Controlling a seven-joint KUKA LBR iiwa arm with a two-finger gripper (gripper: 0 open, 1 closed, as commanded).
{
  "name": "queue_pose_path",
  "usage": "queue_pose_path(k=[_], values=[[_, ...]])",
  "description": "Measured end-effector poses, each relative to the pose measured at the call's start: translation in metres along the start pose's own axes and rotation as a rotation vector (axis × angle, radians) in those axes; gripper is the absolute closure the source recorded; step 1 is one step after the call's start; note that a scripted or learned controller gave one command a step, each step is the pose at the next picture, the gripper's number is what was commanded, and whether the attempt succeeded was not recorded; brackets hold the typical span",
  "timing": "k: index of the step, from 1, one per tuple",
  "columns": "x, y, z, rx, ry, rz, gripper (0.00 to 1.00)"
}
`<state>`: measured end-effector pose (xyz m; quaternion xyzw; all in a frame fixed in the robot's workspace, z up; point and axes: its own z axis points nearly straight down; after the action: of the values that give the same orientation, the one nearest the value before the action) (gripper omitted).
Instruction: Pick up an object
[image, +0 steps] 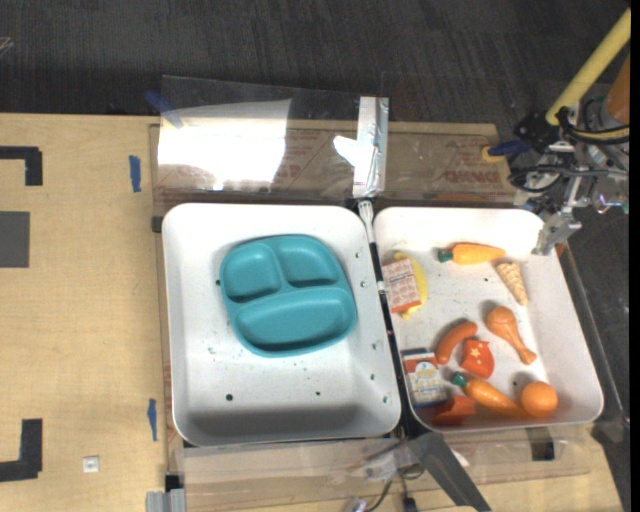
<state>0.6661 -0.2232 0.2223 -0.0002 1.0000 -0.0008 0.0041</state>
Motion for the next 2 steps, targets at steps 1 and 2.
queue_pose_path(k=[1,2], values=[[0.001,0.003,0.111,-0.005,0.012,-0.053,0.00],[0.052,0.065,0.133,-0.001,-0.002,0.022,0.00]])
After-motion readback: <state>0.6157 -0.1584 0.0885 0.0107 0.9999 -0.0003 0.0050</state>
